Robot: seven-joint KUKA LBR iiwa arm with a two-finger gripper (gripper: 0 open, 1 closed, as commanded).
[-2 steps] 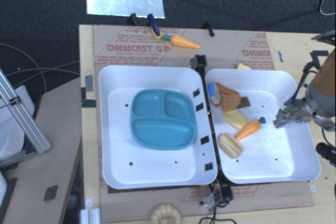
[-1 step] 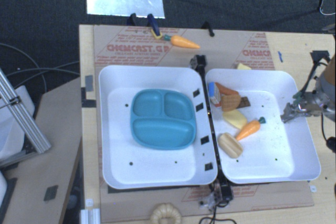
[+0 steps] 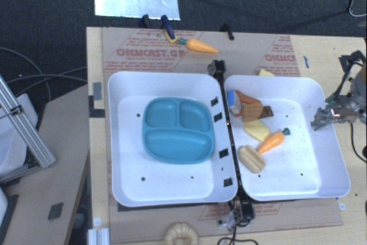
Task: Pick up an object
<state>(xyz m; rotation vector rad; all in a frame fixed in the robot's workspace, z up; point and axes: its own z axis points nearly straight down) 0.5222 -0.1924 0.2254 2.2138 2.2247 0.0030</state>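
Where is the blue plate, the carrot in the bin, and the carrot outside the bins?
Blue plate (image 3: 178, 129), camera view, its middle, left bin.
Carrot in the bin (image 3: 270, 142), camera view, orange body, right bin.
Carrot outside the bins (image 3: 199, 46), camera view, orange body, on the cardboard.

Setting: robotics lab | evidence: cardboard-topped wooden bench (image 3: 143, 46) – two shallow white plastic bins (image 3: 123, 89) clipped together | silver aluminium frame rail (image 3: 23, 123) | loose black cables (image 3: 34, 74) on dark carpet

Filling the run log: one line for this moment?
hand at right bin right rim | nothing seen held | carrot, bread roll in right bin | blue plate in left bin
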